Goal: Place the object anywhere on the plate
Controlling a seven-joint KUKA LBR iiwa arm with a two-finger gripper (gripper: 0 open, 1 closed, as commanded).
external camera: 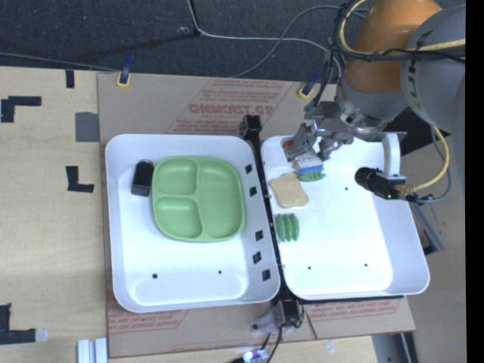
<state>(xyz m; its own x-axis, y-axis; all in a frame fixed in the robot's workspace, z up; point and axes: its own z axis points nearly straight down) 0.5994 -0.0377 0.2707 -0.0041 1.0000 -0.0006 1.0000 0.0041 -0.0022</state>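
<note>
At the upper right, the gripper [308,159] held a small blue and white thing [308,169] between its fingers, well apart from the green plate [199,199] with 3 parts.

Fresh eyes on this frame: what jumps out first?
The green plate with three compartments fills the middle of the left bin. The grey arm's orange band looms top right, its end effector low over the right bin, just above a tan piece and a green ridged piece.
</note>
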